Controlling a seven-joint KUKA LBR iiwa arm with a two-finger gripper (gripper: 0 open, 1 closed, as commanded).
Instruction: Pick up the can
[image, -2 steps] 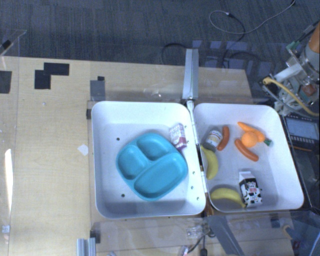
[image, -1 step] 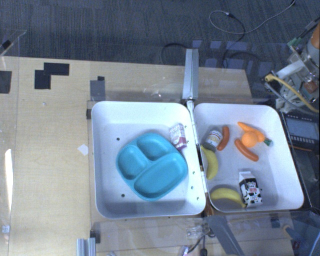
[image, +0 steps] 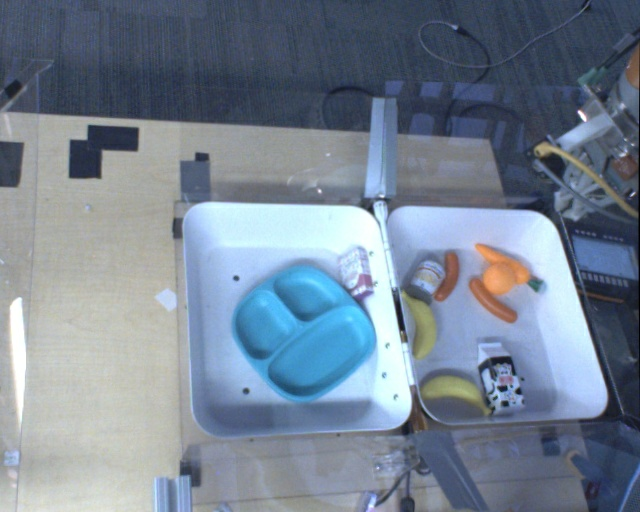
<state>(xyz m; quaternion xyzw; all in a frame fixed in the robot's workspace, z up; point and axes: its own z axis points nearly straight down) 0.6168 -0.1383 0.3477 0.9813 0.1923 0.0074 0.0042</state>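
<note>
A: Report the location of the can (image: 427, 277).

B: It lies in the right bin (image: 560, 300), toward the 10 o'clock corner; a red sausage (image: 449, 276) lies just beside it at 3 o'clock; a yellow banana (image: 422, 326) sits near it at 6 o'clock, along the divider.

A: Other contents of that bin?

B: An orange carrot-like toy (image: 505, 271) with a green tip at 1 o'clock; a second sausage (image: 494, 299) just below it; a second banana (image: 453, 390) at 6 o'clock; a black-and-white carton (image: 499, 378) touching that banana's right end.

A: The left bin (image: 215, 330)?

B: A blue three-compartment plate (image: 303, 331) at centre; a small pink-and-white packet (image: 356, 271) at the plate's 1 o'clock, near the divider.

A: Arm and gripper status?

B: Arm hardware (image: 600, 135) with cabling is at the view's 2 o'clock, outside the bins, well apart from the can; whether the fingers are spread or closed cannot be determined; nothing is visibly held.
</note>
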